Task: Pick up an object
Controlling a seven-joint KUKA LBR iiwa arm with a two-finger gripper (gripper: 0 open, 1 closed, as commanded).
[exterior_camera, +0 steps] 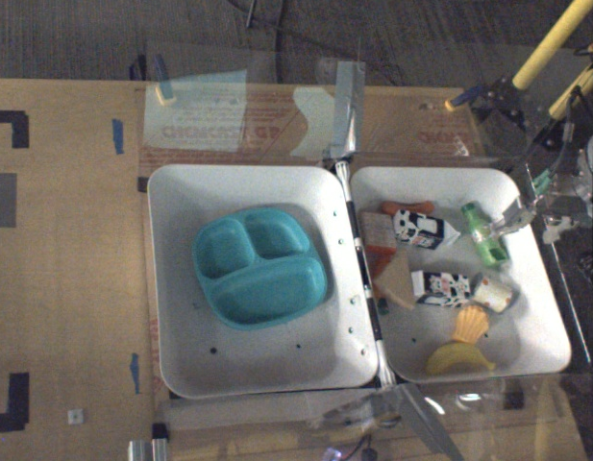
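Gripper [523, 209] at right bin [551, 353] edge beside green bottle [484, 234], likely lining up; grip state unreadable.

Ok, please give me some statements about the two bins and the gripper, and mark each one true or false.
1. The teal divided plate lies in the left bin. True.
2. The green bottle lies in the left bin. False: it is in the right bin, near the gripper.
3. Two small cartons with a black-and-white cow pattern lie in the right bin. True.
4. The yellow toy lies on the teal plate. False: it is at the near edge of the right bin.
5. The gripper is above the left bin. False: it is at the right bin's far right side.
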